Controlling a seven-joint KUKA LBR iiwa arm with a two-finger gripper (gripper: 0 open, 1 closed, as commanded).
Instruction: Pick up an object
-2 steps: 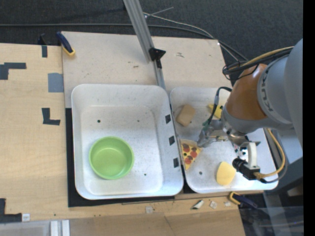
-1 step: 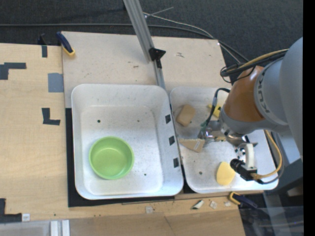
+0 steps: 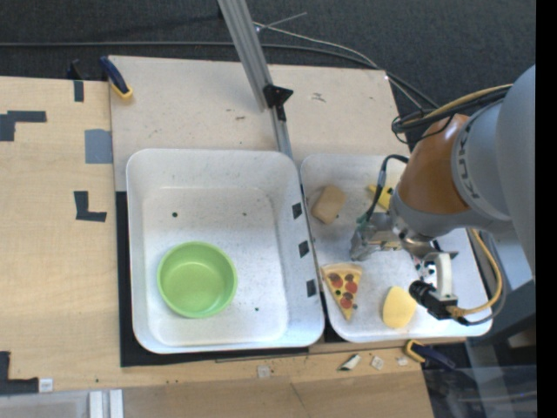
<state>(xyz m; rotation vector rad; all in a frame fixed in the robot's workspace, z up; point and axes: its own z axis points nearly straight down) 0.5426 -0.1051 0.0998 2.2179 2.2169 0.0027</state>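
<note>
The grey two-finger gripper [image 3: 364, 244] is seen low inside the right shallow white bin [image 3: 452, 327], just above the toy pizza slice [image 3: 343, 289]. Whether it is spread or closed cannot be told. In the same bin a tan bread-like block [image 3: 328, 204] is placed near the upper left, and a yellow rounded piece [image 3: 399, 307] near the front. A light green round bowl [image 3: 197, 279] is lying in the left white bin [image 3: 144, 181].

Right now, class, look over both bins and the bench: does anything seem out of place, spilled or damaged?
Nothing is spilled or broken. The green bowl sits upright in the left bin. The pizza slice, tan block and yellow piece lie loose in the right bin. Small scraps lie on the bench beside it.
</note>
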